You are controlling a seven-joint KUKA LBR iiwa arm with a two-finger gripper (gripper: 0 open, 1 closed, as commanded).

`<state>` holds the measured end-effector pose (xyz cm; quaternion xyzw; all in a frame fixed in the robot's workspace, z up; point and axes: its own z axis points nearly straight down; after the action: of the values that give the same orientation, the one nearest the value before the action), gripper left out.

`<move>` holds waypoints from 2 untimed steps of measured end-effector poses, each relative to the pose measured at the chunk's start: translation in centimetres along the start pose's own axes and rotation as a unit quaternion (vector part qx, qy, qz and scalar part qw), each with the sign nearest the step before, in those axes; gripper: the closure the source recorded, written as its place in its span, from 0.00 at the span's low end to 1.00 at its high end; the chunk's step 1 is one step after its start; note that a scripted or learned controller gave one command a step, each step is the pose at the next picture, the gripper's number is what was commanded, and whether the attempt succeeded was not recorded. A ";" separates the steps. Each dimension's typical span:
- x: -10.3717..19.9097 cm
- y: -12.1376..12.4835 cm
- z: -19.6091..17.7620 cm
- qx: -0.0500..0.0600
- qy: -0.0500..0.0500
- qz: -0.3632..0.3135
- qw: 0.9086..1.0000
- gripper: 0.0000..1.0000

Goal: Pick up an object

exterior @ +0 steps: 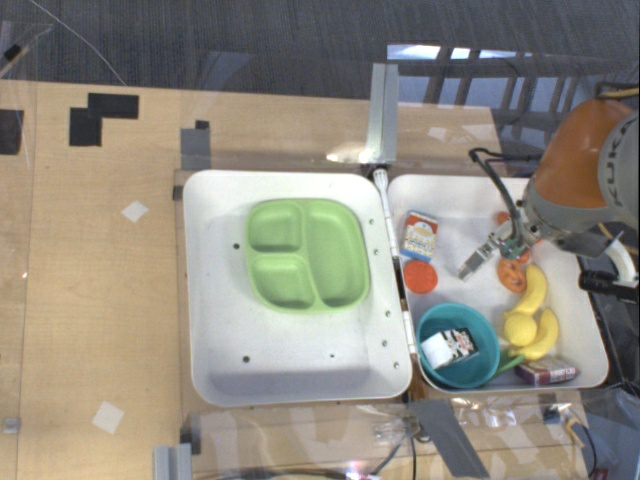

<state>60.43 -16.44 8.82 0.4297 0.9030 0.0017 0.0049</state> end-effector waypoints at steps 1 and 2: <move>-0.3 0.3 -1.5 -0.004 -0.006 -0.003 1.000 1.00; -0.1 -1.8 -17.2 -0.003 -0.005 0.085 0.996 1.00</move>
<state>58.90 -17.69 26.04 0.5049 0.8631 0.0028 0.0106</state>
